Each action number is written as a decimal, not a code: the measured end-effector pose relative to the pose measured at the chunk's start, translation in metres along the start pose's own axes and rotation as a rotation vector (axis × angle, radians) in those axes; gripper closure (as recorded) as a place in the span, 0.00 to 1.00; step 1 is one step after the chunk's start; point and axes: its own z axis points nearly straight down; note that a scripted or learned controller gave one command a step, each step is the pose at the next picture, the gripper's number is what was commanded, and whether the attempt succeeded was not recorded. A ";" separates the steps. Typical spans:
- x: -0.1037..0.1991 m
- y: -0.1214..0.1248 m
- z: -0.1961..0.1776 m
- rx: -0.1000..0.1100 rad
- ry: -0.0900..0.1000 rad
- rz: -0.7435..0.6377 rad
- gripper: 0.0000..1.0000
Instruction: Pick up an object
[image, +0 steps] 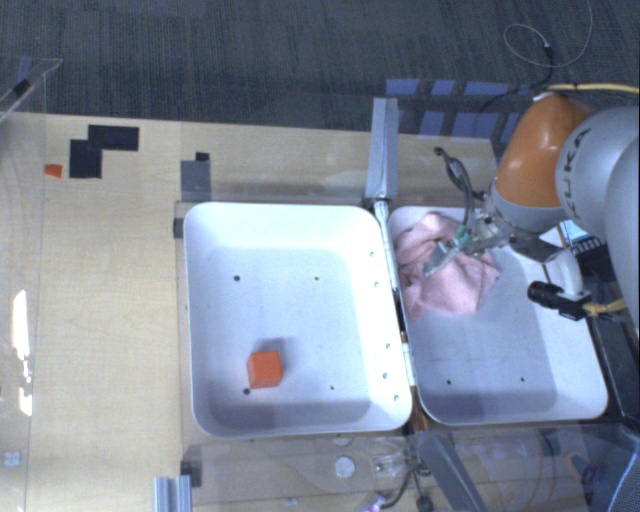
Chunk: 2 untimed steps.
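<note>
I see my gripper (447, 254) down in the right bin (520, 385), at that bin's far left corner, its fingers (436, 265) pressed into the crumpled pink cloth (447, 285) that lies there against the bin's left wall; I cannot tell how far apart they stand or whether any fold is caught between them. In the left bin (300, 240) a small orange block (265, 369) rests alone near the near left corner, well apart from the arm.
</note>
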 end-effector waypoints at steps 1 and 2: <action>-0.007 0.026 0.021 0.023 0.012 0.015 0.00; -0.008 0.031 0.006 0.006 0.000 0.009 1.00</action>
